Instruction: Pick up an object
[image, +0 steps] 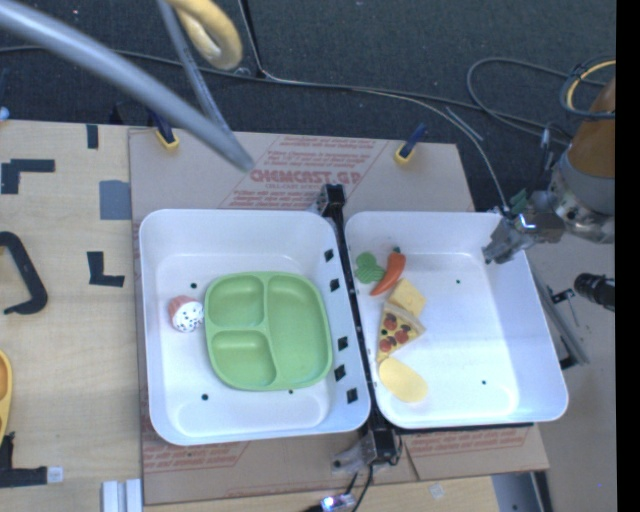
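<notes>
Camera view: toy food in right bin, gripper at its far right corner

Seen from above at a slant: two shallow white bins side by side on a bench. Left bin (160, 300) with a green divided tray (268, 330) of three compartments, and just beside the tray's left edge a small white ball with red speckles (186, 315), apart from the tray or barely touching, hard to tell.

Right bin (520, 340) with a cluster of toy food along its left wall. At the top, a small green leafy piece (368, 267) touching an orange-red carrot or pepper (390, 272) lying tilted. Just below, a pale yellow cheese wedge (407, 297). Under that, a pizza slice (397, 331) with red dots on a yellow top. Lowest, a flat yellow oval chip (403, 380), near the pizza slice.

Gripper (500, 248) at the far right corner of the right bin, over its rim, well apart from the food cluster. Nothing visible between its fingers. Fingers too small and dark to judge as apart or together: cannot tell.
</notes>
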